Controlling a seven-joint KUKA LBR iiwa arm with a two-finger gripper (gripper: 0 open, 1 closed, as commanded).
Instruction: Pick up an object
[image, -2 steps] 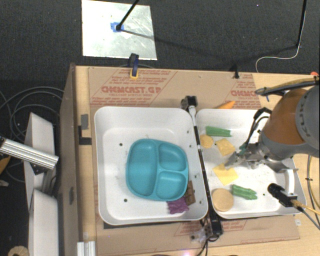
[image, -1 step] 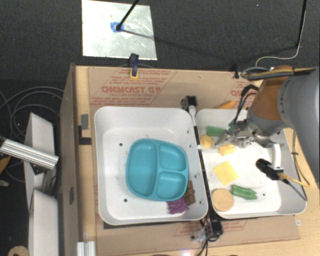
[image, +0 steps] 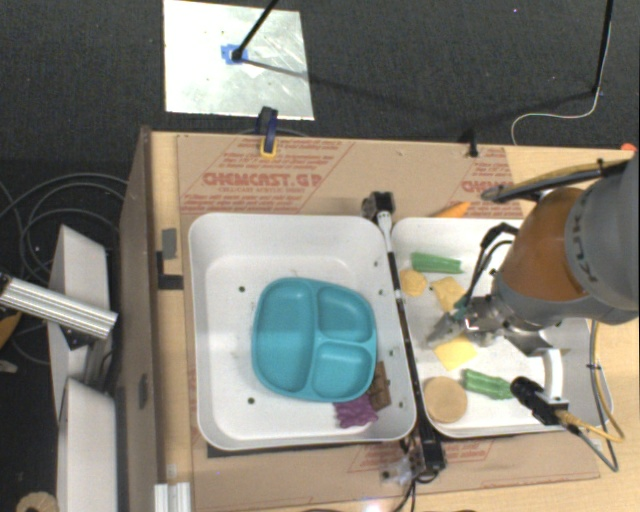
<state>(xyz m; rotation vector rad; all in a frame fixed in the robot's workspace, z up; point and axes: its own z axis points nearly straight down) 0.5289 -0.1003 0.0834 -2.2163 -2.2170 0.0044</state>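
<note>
The pincer (image: 452, 328) is low in the right bin (image: 570, 425), its tips over a pale yellow piece (image: 456, 352); how far it is parted cannot be told, and nothing is seen held. This looks like the reach step; next it must close squarely on that piece. Crowding it: a yellow chunk (image: 446, 291), a yellow disc (image: 413, 283), two green pieces (image: 437, 263) (image: 487, 383) and a tan round (image: 446, 398). The left bin (image: 225, 250) holds a teal divided plate (image: 314, 339), with a purple bit (image: 352, 411) beside it.
</note>
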